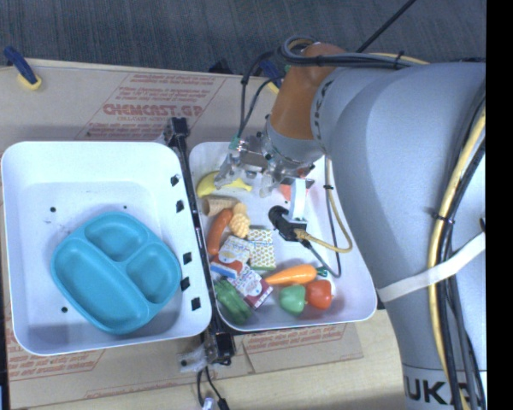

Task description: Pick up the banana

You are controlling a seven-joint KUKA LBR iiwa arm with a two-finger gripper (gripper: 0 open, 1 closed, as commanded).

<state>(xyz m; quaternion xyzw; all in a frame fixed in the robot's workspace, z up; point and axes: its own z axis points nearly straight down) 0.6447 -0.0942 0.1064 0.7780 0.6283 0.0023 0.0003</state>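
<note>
Camera view: gripper (237,178) covers part of the banana (207,183); its grip state cannot be told.

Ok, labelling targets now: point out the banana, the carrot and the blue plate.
banana (207,184): camera view, its yellow end beside the gripper.
carrot (289,274): camera view, mid-body.
blue plate (85,272): camera view, large compartment.

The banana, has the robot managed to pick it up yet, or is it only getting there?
Getting there. Done: the gripper is down in the right bin, at the banana. In hand: it sits right over the banana's end, but I cannot tell whether it grips. Left: the banana lies in the bin's far corner, not yet lifted.
</note>
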